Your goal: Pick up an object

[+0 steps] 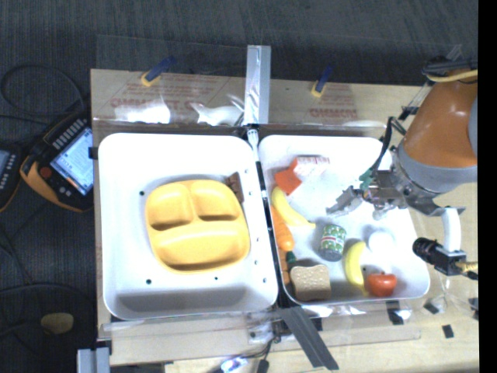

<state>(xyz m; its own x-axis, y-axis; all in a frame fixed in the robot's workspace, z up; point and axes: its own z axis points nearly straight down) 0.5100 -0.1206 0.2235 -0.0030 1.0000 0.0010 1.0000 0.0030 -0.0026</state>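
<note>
Currently, left to right:
Left bin [116, 286]: one yellow divided tray [198, 224], lying flat near the middle; one small brown item [235, 185] at the tray's upper right corner, touching the bin wall.
Right bin [415, 282]: two bananas, banana one [289, 208] along the left wall, banana two [354, 263] lower right; one carrot [283, 235] beside banana one; one red-orange block [287, 179] near the top; one white packet [312, 164] just beside it; one bread slice [311, 282] at the bottom; one green-labelled can [332, 241] in the middle; one tomato [380, 284] touching banana two.
My arm: reaches in from the right, orange band over the bin's right edge, wrist angled left.
My gripper [345, 202]: fingers apart, nothing between them, above bare floor just up-right of the can.
</note>
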